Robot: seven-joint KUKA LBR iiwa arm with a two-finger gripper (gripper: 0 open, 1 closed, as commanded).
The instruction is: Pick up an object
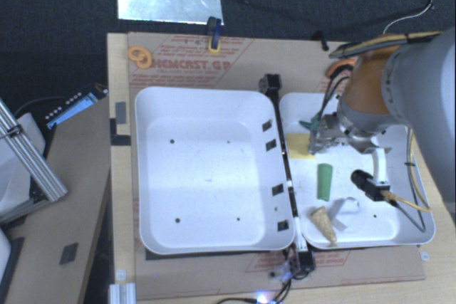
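A grey robot arm's two-finger gripper [313, 141] sits low in the right shallow white bin [406, 224], over a flat yellow piece [296, 147]. Its grip cannot be told. Nothing appears lifted yet; a green cylinder [324, 181] lies nearby.

Grey arm [420, 75] over right bin [406, 224], yellow piece [298, 146], green cylinder [324, 181], tan cone [324, 222]

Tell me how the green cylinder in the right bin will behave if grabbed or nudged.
The green cylinder lies on its side, so a sideways nudge would probably roll it. It looks smooth and rigid, so it may slip if gripped off-centre. Small and slim, it is likely light.
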